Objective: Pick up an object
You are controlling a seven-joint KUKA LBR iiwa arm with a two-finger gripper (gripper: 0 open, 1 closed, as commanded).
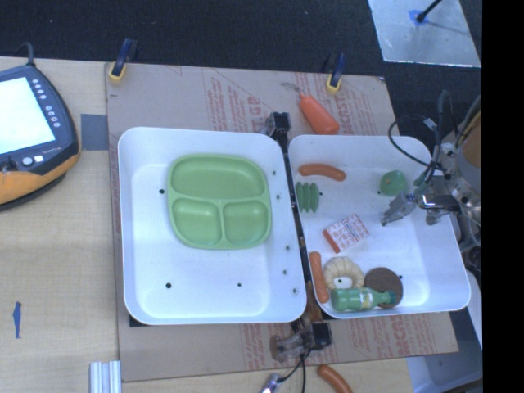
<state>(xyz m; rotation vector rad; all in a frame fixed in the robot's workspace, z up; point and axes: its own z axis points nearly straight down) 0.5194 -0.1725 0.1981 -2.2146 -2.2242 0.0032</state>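
So the gripper (399, 211) is sitting over the right bin (442, 277), coming in from the right side and pointing left. Its fingers look spread a little and there's nothing between them, just bare white bin floor underneath.

Closest thing to it is the small round green object (392, 182), which lies just up and left of the fingertips, near but not touching as far as I can see. The red and white packet (346, 232) is down and to the left of the gripper, a bit further off. The sausage (322, 171) lies near the top left of that bin, well apart from the gripper, and the ribbed green piece (307, 196) sits right by the bin's left wall.

Down at the bottom of the right bin there's a cluster: a green bottle (359, 300) lying on its side, a brown round thing (384, 282) touching it, a cream ring-shaped thing (342, 271) just above the bottle, and an orange carrot (317, 275) along the left wall. All of that is well below the gripper.

The left bin (147, 244) holds a green divided plate (219, 201). Another carrot (318, 115) lies outside the bins on the cardboard, above the right bin. A tablet-like controller (29, 133) sits on the bench at far left.
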